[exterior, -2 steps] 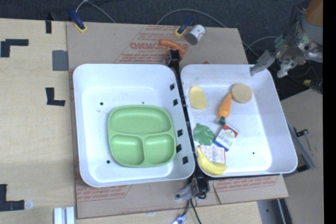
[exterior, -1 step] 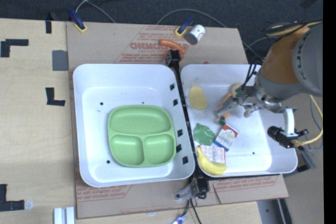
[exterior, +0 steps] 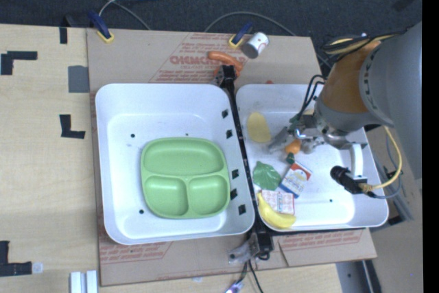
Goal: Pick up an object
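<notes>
My gripper (exterior: 291, 141) reaches into the right bin (exterior: 357, 213) from the right, low over its middle. A small orange object (exterior: 293, 146) sits right at the fingertips; whether it is gripped is unclear. Near it lie a pale yellow round piece (exterior: 258, 127), a green leafy item (exterior: 267, 176), a small red, white and blue carton (exterior: 295, 180), a pink patterned packet (exterior: 277, 202) and a yellow banana (exterior: 274, 216). The grey arm with its orange band (exterior: 343, 82) covers the bin's upper right.
The left bin (exterior: 116, 106) holds a green divided plate (exterior: 185, 176). Black clips run along the seam between the bins. Cables, an orange clamp (exterior: 227, 58) and a small white cup (exterior: 255, 44) lie behind the bins on the cardboard.
</notes>
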Motion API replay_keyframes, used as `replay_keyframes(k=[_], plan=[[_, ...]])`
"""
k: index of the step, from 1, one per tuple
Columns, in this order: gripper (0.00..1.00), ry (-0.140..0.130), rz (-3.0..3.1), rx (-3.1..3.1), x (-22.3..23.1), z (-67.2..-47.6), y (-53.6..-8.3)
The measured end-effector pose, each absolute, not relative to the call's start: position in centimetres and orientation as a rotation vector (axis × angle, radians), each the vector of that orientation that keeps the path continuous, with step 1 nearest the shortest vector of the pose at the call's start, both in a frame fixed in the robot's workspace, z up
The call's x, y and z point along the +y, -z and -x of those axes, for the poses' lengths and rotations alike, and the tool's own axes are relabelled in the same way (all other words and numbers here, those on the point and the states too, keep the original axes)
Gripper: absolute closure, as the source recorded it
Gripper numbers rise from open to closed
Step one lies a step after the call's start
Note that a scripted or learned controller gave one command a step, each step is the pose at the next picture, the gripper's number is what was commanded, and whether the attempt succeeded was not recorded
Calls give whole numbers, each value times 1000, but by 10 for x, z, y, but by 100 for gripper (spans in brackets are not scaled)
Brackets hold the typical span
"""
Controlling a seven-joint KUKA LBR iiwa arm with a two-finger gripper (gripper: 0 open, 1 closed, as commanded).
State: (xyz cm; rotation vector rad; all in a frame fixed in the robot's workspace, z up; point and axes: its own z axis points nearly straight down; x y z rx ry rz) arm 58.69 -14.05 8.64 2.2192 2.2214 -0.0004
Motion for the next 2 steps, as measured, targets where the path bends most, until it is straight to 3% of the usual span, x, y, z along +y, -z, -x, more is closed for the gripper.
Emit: replay_keyframes(k=[1,2], plan=[[100,-1,-2215,2218,-141,-588,-97],[100,0,-2219,2224,-64,-578,-185]])
